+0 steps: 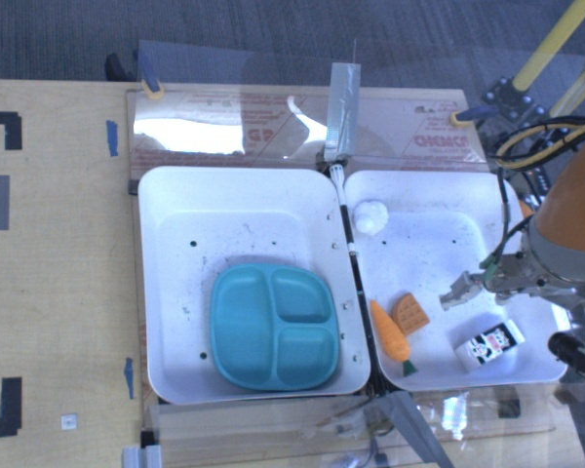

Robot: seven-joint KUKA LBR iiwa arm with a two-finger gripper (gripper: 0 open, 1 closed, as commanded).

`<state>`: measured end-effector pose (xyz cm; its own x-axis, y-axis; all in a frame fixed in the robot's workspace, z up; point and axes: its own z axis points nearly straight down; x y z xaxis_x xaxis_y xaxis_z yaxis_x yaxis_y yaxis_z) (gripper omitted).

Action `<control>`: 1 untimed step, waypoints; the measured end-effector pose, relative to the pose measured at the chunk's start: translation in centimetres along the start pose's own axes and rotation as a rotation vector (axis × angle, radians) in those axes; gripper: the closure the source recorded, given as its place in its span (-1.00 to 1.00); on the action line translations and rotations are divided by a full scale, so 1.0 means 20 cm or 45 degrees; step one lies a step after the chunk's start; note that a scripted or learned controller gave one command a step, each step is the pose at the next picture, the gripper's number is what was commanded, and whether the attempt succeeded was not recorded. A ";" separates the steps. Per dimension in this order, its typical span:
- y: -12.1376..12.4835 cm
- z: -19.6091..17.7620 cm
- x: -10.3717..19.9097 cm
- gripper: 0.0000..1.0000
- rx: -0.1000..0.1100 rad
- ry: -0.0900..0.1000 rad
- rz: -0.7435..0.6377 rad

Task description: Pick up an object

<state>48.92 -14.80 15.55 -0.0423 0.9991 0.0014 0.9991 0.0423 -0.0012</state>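
1. Two shallow white bins are set side by side on the bench: the left bin (166, 261) and the right bin (439, 232), joined along a central divider, presumably so that objects can be taken from one and delivered to the other.
2. One teal divided plate (273, 327) with three compartments is seen lying flat in the near half of the left bin; nothing is seen resting on it.
3. Four loose objects are counted in the right bin, all candidates for the pick: one white ball (370, 216) at the far left corner beside the divider; one orange carrot (391, 334) lying along the near left side; one tan cracker-like piece (410, 313) touching or just beside the carrot; one small white carton with black markings (489, 345) lying on its side towards the near right.
4. The gripper (465, 291) is held low over the right bin, just far of the carton and right of the cracker-like piece, reached in from the right by the grey arm (556, 261). Nothing is seen held in it; how far it is opened cannot be told.
5. The pick is judged not yet made: every object is seen resting on the bin floor. The carton is judged the likeliest target, being nearest.
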 end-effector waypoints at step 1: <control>-0.05 0.35 -0.20 -1.00 -0.005 0.000 0.046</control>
<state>48.17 -18.89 8.61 -0.0061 1.0000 0.0012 1.0000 0.0061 0.0023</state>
